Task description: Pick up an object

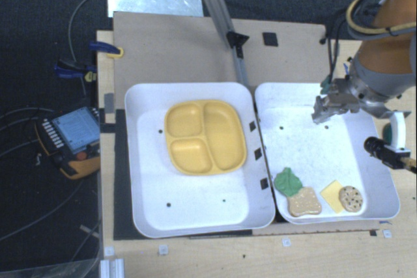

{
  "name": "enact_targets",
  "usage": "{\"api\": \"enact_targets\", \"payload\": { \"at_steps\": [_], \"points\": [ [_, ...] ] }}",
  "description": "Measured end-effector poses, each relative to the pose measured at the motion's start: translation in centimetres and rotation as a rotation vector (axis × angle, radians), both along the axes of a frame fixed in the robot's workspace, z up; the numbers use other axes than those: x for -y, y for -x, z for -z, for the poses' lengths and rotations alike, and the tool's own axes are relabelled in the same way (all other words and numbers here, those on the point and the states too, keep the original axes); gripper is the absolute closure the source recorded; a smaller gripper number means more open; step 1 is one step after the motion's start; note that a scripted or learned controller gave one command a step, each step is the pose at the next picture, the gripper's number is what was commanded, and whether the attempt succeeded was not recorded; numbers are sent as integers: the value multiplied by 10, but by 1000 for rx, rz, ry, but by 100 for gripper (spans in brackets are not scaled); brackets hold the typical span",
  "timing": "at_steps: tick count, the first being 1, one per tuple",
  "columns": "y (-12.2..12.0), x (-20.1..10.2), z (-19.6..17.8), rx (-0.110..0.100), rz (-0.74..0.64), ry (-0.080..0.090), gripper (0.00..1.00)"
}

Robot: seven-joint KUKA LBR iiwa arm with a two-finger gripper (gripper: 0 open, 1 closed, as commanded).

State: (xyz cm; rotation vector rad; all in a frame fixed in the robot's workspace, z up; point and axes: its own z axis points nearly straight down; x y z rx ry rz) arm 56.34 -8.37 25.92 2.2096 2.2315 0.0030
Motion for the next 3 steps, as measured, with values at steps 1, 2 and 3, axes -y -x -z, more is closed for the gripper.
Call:
{"api": "enact_targets", "payload": {
  "at_steps": [1, 2, 3],
  "points": [
    [-19, -52, 16, 0, -1, 0, 100],
    [-42, -92, 16, 2, 1, -1, 100],
    [-60, -148, 12, 2, 0, -1, 100]
  ]
}}
